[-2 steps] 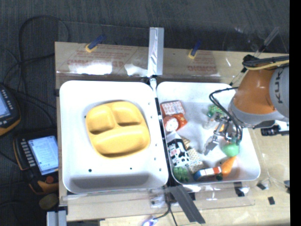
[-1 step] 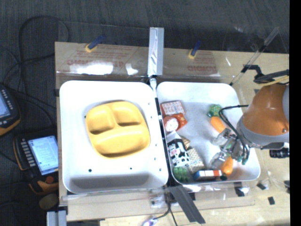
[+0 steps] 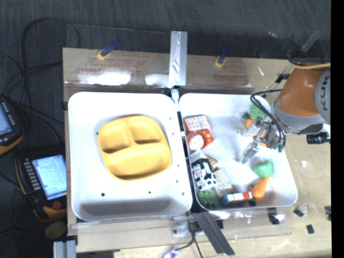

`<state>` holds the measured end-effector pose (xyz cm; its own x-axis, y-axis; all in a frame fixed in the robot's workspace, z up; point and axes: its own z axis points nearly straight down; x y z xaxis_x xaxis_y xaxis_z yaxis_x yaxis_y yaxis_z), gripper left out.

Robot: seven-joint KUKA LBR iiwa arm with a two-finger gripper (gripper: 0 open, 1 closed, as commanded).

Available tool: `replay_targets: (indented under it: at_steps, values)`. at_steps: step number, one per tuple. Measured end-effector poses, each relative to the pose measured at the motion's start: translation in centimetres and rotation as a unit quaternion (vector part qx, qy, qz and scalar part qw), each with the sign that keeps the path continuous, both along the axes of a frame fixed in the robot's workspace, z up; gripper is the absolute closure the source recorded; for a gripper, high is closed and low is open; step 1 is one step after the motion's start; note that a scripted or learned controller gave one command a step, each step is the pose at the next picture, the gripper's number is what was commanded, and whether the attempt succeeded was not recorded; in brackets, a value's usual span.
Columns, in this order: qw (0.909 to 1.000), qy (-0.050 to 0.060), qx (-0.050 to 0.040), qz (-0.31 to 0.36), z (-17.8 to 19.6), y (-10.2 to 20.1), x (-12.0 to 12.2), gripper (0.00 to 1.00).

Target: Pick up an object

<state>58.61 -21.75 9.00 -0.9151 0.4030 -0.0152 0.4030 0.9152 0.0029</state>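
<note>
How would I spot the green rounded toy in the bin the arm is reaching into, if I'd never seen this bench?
Look at the right-hand white bin, the one crowded with small toys. Follow its right side toward the near corner, just below the gripper. The green rounded toy lies there, plain smooth green, with an orange carrot-like piece right below it; the other green thing sits higher up and looks leafy.

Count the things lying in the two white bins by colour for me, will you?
Yellow: 1, the divided tray in the left bin.
Red: 2, the packet and the round piece.
Green: 2, the round toy and the piece at the near wall.
Orange: 1, the carrot.
Black and white: 1, the cow-patterned item.
Total: 7 that I can tell apart.
</note>
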Motion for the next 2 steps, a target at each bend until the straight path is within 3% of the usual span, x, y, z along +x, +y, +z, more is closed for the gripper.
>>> replay_targets:
  at_steps: [1,2]
  values:
    - [0.9963,-0.001,0.0013,-0.086,0.1,-0.1,-5.7,0.0]
    - [0.9923,-0.003,0.0,-0.124,0.2,-0.6,-9.5,0.0]
